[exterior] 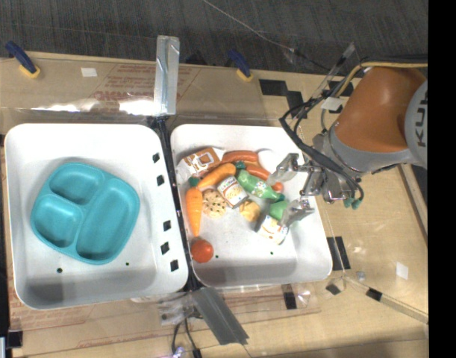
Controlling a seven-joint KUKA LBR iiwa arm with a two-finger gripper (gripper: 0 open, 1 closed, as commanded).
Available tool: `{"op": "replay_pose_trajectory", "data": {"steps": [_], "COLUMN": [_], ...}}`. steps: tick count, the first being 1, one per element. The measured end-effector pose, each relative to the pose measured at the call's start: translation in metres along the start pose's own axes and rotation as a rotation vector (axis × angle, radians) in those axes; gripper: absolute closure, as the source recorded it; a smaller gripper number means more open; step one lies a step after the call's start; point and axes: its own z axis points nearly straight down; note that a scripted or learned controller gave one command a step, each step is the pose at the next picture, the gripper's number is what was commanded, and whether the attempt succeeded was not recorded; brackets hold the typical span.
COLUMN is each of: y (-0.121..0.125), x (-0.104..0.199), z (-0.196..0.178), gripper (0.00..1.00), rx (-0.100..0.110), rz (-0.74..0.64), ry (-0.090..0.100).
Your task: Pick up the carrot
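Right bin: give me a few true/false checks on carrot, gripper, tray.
1. The carrot lies in the right bin, near its left wall. True.
2. The gripper has the carrot between its fingers. False: it sits over the bin's right side, apart from the carrot, open.
3. The teal tray sits in the right bin. False: it is in the left bin.
4. A red tomato lies just below the carrot's lower end. True.

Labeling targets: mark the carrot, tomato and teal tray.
carrot (193, 212), camera view, mid-body
tomato (201, 250), camera view, centre
teal tray (84, 212), camera view, centre divider
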Motion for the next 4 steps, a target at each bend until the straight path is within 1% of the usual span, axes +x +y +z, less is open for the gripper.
{"op": "replay_pose_trajectory", "data": {"steps": [1, 2, 3, 4], "y": [0.038, 0.041, 0.03, 0.057], "x": [0.024, 0.022, -0.053, 0.056], "z": [0.117, 0.106, -0.008, -0.091], "gripper": [0.0, 1.0, 1.0, 1.0], "rx": [0.0, 0.0, 0.003, 0.002], "rz": [-0.028, -0.038, 0.019, 0.019], "ry": [-0.002, -0.003, -0.012, -0.009]}}
